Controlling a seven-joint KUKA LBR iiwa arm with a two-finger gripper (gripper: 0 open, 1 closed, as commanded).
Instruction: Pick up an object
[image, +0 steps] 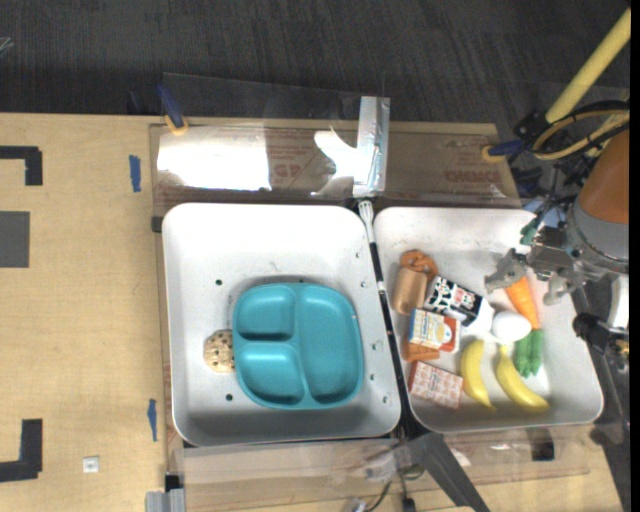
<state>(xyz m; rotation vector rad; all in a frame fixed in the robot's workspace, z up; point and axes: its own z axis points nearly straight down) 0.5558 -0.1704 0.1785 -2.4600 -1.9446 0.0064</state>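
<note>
**Claw hovers over a crowded bin**

The table (70, 300) carries two white bins. The left bin (200, 240) holds a teal divided plate (297, 343) with a cookie (219, 350) touching its left edge. The right bin (450, 225) is packed with small things: two bananas (500, 378), a carrot (522, 300), a green vegetable (530, 352), a white egg (510, 327), a brown bottle (410, 288), a black-and-white carton (453, 298) and two small cartons below it.

The claw (535, 270) sits at this bin's upper right, just above the carrot; whether it is wide or narrow I cannot tell, and nothing shows between its fingers.

The likely risk is crowding: carrot, egg and vegetable lie touching, so a descent may nudge a neighbour or pinch two at once, and the round egg could slip free.
</note>
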